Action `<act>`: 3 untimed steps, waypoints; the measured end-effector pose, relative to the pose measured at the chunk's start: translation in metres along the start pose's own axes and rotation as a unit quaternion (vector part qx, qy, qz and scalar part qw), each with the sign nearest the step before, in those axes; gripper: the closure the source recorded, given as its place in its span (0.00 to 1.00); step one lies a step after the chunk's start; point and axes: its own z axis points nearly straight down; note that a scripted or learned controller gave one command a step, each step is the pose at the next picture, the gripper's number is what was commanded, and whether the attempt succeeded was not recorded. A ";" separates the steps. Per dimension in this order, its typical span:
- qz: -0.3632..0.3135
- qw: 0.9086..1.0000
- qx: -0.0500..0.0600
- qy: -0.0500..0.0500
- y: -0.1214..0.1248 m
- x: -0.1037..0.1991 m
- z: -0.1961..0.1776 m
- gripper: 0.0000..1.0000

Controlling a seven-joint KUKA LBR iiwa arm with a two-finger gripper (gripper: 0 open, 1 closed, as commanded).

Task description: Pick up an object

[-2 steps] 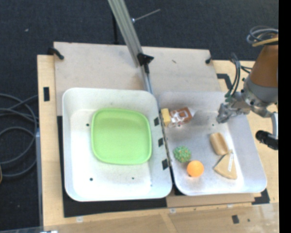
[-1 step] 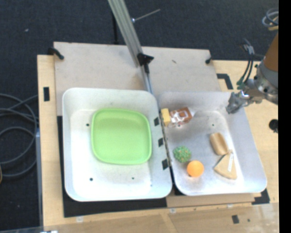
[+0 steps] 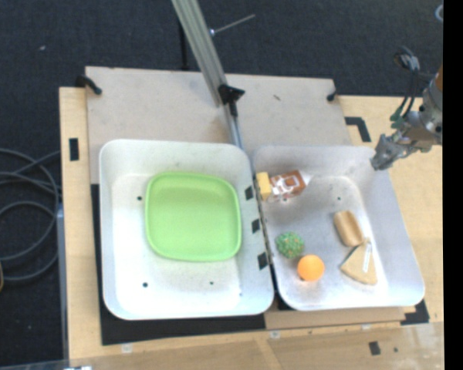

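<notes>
The gripper [image 3: 387,154] hangs over the right bin's [image 3: 386,206] far corner, whether spread or pressed together I cannot tell, probably poised to descend, with the roll [image 3: 347,227] and wedge [image 3: 360,265] nearest below-left of it.

We see 2 white bins [image 3: 123,284] that look like matt plastic, faintly scuffed. The green plate [image 3: 193,216] seems smooth plastic with a soft sheen. The orange ball [image 3: 310,268] looks smooth and glossy, the green ball [image 3: 290,244] rough and knobbly. The bench [image 3: 77,338] looks like matt, pale wood board. The slanted rail [image 3: 201,41] looks like ribbed metal.
</notes>
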 end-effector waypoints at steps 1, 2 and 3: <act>-0.002 1.000 0.002 0.001 0.000 0.059 0.002 1.00; -0.002 1.000 0.002 0.001 0.003 0.108 0.019 1.00; -0.002 1.000 0.002 0.001 0.018 0.164 0.026 1.00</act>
